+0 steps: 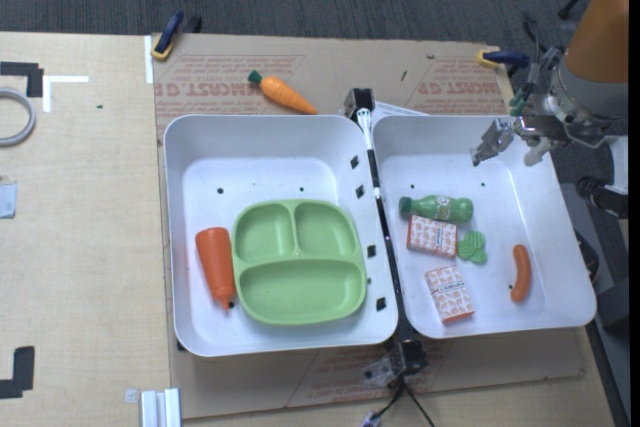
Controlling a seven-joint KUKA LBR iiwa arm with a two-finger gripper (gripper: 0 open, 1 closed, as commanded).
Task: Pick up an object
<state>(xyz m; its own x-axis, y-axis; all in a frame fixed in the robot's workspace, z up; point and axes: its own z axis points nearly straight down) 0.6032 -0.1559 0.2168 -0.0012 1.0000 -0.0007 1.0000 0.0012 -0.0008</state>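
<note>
The claw (512,141) is hanging over the upper right corner of the right bin (560,215), its two fingers spread apart with nothing between them. Below it in that bin, a green bottle (437,208) is lying on its side, and just under the bottle a red-and-white carton (432,236) is sitting beside a small green leafy piece (473,247). A second carton (449,294) is resting nearer the front wall, and a sausage (520,273) is lying apart near the right wall. In the left bin (190,165), a green divided plate (299,261) is sitting with an orange cylinder (214,264) touching its left edge. A toy carrot (284,93) is lying on the counter (80,245) behind the bins.
</note>
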